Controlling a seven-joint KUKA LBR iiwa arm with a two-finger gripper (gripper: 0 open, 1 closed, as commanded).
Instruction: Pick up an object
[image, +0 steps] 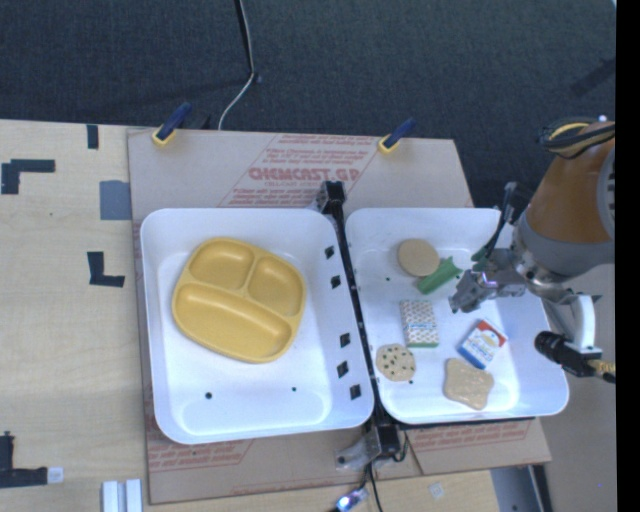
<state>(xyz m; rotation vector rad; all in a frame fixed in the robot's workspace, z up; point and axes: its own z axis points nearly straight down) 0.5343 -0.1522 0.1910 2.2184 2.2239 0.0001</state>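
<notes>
Reaching in from the right edge of the frame, the grey arm with its orange band (572, 195) hangs over the right bin (530, 405), and its hand (472, 292) sits low at the middle right of that bin. How far the hand is open cannot be told, and nothing can be made out in its grip.

Crowding the hand are several small things. A green piece (437, 276) lies just to its left, touching or nearly touching a round tan disc (417, 257) at the upper middle of the bin. Below those, a small patterned packet (420, 323) lies near the bin's centre. A blue, white and red carton (481, 344) lies just below the hand, tilted. Lower still, a chocolate-chip cookie (396, 362) sits at the lower left of the bin, and a tan, toast-shaped piece (468, 384) sits at the lower right, just under the carton. Any of these could be the object to pick; the green piece and the carton are nearest the hand.

The left bin (165, 400) holds a yellow divided plate (238, 298), well apart from the hand. Both bins rest on a cardboard sheet (290, 165) on the bench (60, 330), with two blue-and-yellow clamps (171, 122) at the sheet's upper edge.
</notes>
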